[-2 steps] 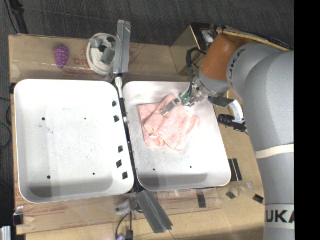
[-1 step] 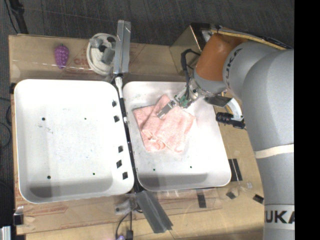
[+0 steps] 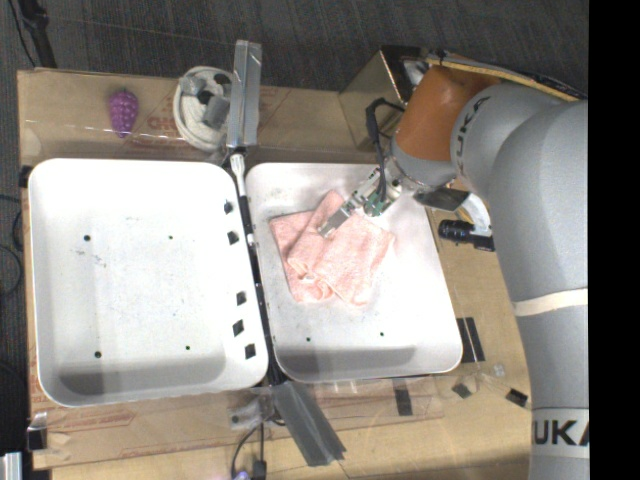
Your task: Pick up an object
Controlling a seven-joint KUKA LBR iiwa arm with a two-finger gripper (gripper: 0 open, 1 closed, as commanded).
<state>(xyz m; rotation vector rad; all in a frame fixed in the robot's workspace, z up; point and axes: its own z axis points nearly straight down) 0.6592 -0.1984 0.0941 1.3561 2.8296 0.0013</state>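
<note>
Centre of the right-hand white bin (image 3: 420,343): crumpled pink cloth (image 3: 335,253), soft and folded, its upper edge touching the metal tool (image 3: 335,221), whose state I cannot tell.

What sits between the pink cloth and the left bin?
In the camera view, bare white floor of the right bin, then the divider with its black clips, separate the pink cloth from the left bin.

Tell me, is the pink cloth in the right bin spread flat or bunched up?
Bunched up: the pink cloth shows folds and overlapping layers under the gripper.
</note>
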